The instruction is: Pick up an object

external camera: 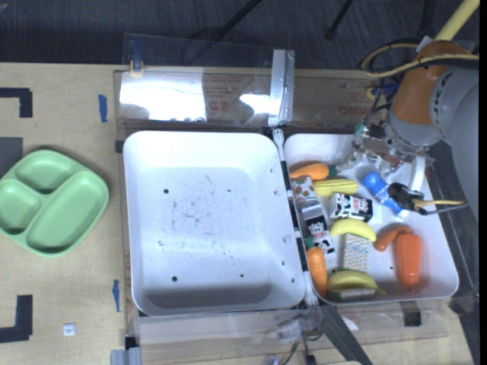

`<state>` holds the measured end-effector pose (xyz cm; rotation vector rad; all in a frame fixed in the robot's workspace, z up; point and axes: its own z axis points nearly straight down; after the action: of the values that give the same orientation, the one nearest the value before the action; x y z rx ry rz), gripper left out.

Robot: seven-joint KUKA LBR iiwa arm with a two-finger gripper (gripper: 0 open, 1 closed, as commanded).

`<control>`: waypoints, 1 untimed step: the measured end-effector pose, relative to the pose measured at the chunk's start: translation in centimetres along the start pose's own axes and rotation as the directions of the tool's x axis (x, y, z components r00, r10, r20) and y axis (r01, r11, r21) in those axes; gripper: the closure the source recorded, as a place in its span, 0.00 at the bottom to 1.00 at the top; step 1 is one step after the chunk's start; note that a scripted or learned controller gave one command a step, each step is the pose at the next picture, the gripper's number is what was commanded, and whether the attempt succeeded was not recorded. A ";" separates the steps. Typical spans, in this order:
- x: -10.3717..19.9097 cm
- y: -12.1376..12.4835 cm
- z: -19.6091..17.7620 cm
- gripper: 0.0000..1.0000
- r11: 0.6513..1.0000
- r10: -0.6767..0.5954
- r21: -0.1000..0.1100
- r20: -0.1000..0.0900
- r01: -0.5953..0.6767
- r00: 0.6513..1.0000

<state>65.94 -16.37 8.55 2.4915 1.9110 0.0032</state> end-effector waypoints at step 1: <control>0.0 0.1 -1.0 1.00 1.000 -0.002 -0.002 0.001 0.002 1.000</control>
<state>66.04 -16.36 9.54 2.4882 1.9119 0.0030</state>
